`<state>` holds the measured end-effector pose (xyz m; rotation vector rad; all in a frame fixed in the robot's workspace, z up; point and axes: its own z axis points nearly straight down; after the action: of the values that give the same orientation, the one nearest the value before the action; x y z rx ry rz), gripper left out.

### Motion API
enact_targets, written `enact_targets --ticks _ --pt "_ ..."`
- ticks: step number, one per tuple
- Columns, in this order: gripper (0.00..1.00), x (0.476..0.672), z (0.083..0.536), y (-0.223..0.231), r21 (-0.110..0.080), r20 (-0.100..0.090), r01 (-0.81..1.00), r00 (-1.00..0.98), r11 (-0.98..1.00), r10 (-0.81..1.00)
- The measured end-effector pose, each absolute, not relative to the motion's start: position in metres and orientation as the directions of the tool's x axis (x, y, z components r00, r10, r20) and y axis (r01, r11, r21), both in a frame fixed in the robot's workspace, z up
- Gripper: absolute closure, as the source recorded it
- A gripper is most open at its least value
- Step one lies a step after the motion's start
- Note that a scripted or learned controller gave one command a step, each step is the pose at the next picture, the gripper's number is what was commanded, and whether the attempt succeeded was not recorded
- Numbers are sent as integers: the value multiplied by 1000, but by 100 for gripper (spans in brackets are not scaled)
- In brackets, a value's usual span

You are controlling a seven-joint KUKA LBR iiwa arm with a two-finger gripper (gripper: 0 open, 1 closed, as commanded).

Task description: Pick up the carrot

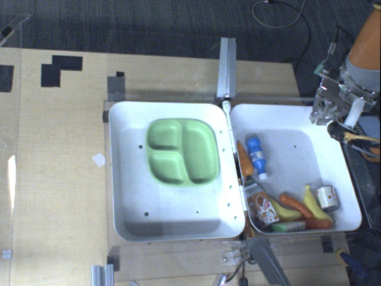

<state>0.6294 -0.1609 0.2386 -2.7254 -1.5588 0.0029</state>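
Carrot [244, 161] lies along the right bin's [297, 115] left wall, long axis near-to-far, beside a blue bottle [256, 156]; left bin [128, 219] holds a green tray [181, 151]; gripper [326, 111] hovers far right, grip state unclear

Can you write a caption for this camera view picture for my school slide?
Robot gripper above the right bin's far corner; the carrot lies by its left wall.

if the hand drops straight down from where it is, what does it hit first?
Most likely the far right rim of the right-hand shallow white bin, or the bench just outside it. The hand hangs over that corner; depth is unclear from this slanted view.
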Motion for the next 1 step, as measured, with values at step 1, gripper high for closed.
enact_targets --ticks 1 --pt "100 653 174 -178 -2 -1 813 582 -582 813"
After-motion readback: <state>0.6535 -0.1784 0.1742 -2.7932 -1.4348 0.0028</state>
